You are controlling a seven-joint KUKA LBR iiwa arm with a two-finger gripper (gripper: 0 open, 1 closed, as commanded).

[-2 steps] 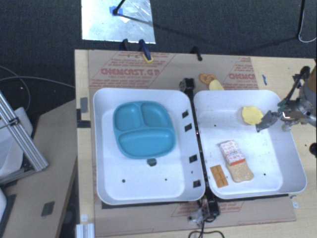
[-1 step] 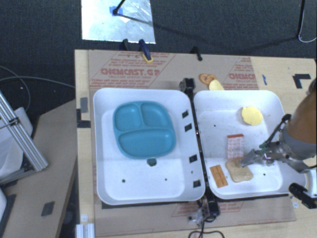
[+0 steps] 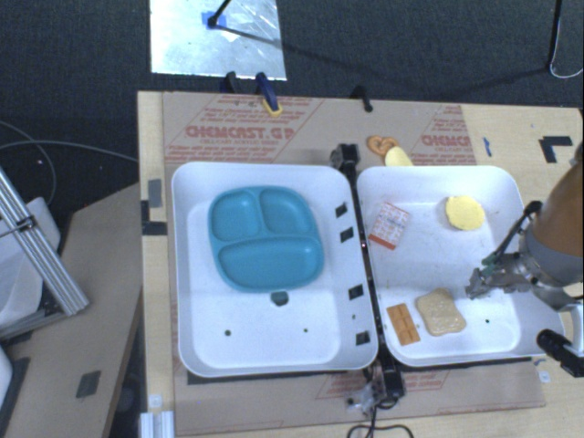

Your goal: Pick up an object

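Hovering low in the right bin (image 3: 511,185), the claw (image 3: 481,283) is seen at the arm's tip, reaching in from the right edge. Its state cannot be told from this view; nothing is seen caught in it.

The nearest candidate for pickup is judged to be the tan bread-like piece (image 3: 442,312), lying flat on the bin floor just below and left of the claw, apart from it. An approach toward that piece is suggested by the claw's placement, though this is only a judgement. An orange cracker-like bar (image 3: 402,323) lies further left of the claw, just beside the tan piece, so a sideways nudge could be risked during a descent. A yellow round piece (image 3: 465,213) lies above the claw, well apart. A small printed card (image 3: 389,224) lies up and to the left, near the bin's left wall.

Beyond the right bin, the left bin (image 3: 196,272) is seen far left of the claw, carrying a blue divided plate (image 3: 266,238) and a small dark bit (image 3: 279,297) below the plate. On the counter (image 3: 429,126) above the bins, a yellow item (image 3: 398,158) and a brown pretzel-like item (image 3: 380,143) are seen outside the bin rim, out of the claw's way. No obstruction between the claw and the tan piece is seen.
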